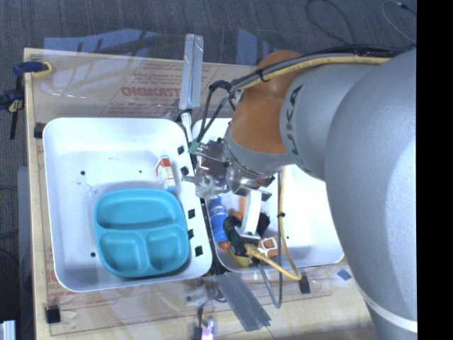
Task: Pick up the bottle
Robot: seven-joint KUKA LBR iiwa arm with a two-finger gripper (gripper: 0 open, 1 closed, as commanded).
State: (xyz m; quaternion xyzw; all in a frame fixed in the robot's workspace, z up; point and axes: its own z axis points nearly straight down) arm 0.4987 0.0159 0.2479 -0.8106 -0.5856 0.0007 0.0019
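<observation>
A small white bottle with an orange-red label (166, 173) lies in the left bin (67, 190), just above the blue tray's far right corner. My gripper (210, 180) hangs over the rims where the two bins meet, a short way right of that bottle, and its lower end is lost in clutter. Just below it, at the left edge of the right bin (318, 250), lies a blue bottle-like thing (216, 210). The arm covers most of the right bin.
A blue three-compartment tray (141, 232) fills the near half of the left bin. Small orange (223, 244) and yellow (241, 261) things and an orange-and-white piece (269, 245) crowd the right bin's near left corner. A clear upright strip (191, 69) stands behind the bins.
</observation>
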